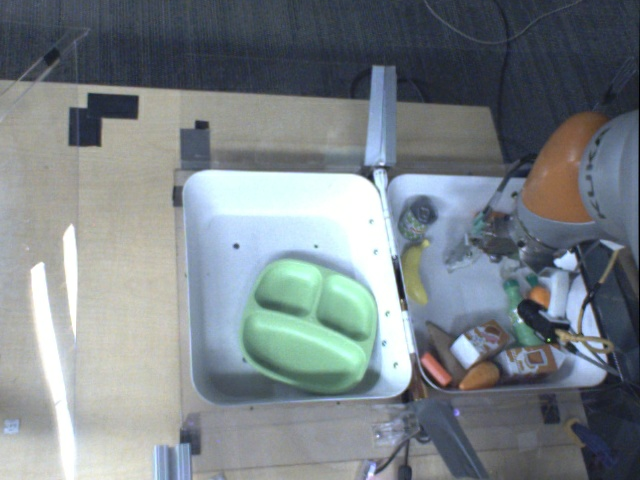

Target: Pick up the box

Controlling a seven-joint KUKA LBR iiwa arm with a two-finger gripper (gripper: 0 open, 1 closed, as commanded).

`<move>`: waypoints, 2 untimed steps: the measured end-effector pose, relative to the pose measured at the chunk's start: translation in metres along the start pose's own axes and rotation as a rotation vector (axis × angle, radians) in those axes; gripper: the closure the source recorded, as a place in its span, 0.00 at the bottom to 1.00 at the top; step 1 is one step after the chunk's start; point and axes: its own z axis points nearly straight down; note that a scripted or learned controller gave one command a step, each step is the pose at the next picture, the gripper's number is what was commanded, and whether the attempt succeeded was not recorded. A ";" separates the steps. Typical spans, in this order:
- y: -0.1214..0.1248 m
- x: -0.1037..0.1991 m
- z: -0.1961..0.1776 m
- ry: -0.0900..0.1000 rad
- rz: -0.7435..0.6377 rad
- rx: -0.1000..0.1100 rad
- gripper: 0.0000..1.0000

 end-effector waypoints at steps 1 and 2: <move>-0.054 0.001 -0.001 0.000 0.163 -0.003 0.00; 0.063 -0.039 0.003 -0.002 0.229 0.005 0.00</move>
